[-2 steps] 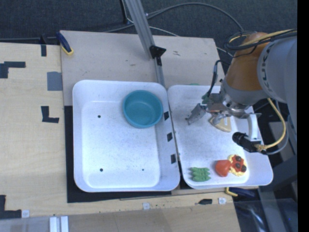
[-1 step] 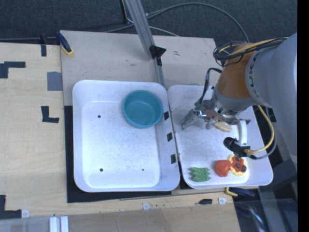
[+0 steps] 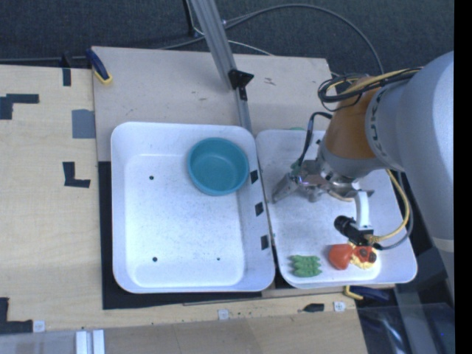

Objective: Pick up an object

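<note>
In the right bin [image 3: 391,271], a green knobbly object [image 3: 304,265] lies near the front edge. A red and orange object [image 3: 348,257] sits just to its right. A blue bowl [image 3: 217,165] stands at the back right of the left bin [image 3: 147,220]. My gripper [image 3: 285,189] hangs low over the left side of the right bin, pointing toward the wall between the bins. It is well behind the green object and to the right of the bowl. Nothing shows in its grasp.
The grey arm with its orange band [image 3: 354,135] covers the back of the right bin. A slanted metal pole [image 3: 221,43] runs from the top down to the seam between the bins. Cables [image 3: 398,205] loop along the right bin's right side.
</note>
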`<state>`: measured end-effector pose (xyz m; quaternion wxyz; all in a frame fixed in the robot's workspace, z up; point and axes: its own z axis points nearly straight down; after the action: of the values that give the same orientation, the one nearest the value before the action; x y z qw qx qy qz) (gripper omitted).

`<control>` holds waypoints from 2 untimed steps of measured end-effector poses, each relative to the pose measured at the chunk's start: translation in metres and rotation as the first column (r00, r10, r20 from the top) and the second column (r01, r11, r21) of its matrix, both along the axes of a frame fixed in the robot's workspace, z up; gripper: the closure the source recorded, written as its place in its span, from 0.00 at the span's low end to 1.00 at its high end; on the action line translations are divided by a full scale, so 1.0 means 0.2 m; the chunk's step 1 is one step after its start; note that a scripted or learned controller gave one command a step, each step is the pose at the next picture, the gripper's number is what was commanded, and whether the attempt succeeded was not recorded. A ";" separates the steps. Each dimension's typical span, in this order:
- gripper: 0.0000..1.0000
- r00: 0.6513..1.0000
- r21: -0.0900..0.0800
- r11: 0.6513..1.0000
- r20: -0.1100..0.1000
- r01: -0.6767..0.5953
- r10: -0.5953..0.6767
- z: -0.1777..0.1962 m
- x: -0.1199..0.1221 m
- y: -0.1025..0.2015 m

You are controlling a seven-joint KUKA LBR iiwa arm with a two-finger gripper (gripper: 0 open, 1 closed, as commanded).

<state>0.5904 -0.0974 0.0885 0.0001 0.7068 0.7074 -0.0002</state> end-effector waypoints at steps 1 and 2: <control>1.00 1.000 -0.001 1.000 0.003 0.001 -0.001 0.06 0.00 0.00; 1.00 1.000 0.000 1.000 0.004 0.000 0.000 0.29 0.00 0.04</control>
<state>0.5905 -0.0901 0.1460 0.0013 0.7068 0.7075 0.0011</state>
